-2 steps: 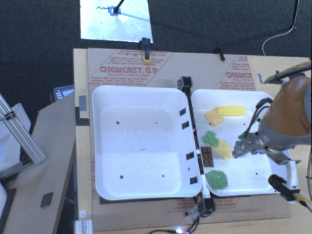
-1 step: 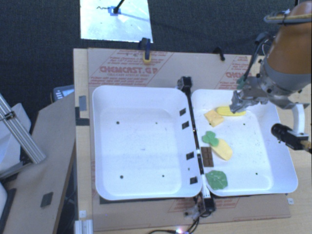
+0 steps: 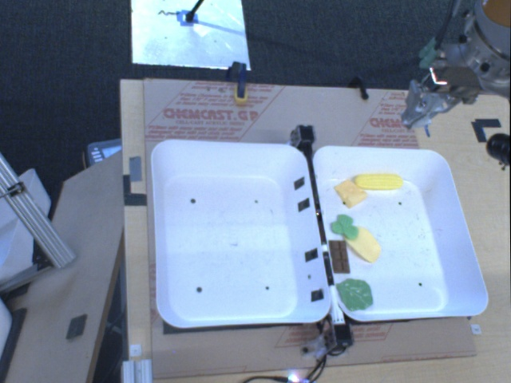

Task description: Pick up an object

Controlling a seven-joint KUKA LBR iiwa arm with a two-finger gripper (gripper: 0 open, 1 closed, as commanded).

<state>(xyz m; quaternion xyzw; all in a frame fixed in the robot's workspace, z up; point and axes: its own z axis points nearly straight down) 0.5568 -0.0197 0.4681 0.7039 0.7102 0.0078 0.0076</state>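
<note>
The right white bin point(image 3: 455, 214) holds several toy foods along its left side. A yellow corn cob point(image 3: 378, 182) lies near the far wall, with a pale orange wedge point(image 3: 349, 192) next to it. Lower down, a small green leafy piece point(image 3: 345, 227) touches a yellow piece point(image 3: 365, 245). A brown bar point(image 3: 339, 256) lies against the divider, and a green lump point(image 3: 354, 294) sits near the front wall. My gripper point(image 3: 417, 112) hangs above the bench beyond the bin's far right corner, apart from every object and with nothing visibly held.
The left white bin point(image 3: 231, 230) sits beside the right one, joined by a black-clipped divider point(image 3: 318, 222). A shiny metal plate point(image 3: 188, 22) lies at the back. A yellow and blue clamp point(image 3: 239, 84) stands behind the left bin. An aluminium rail point(image 3: 32, 214) runs at far left.
</note>
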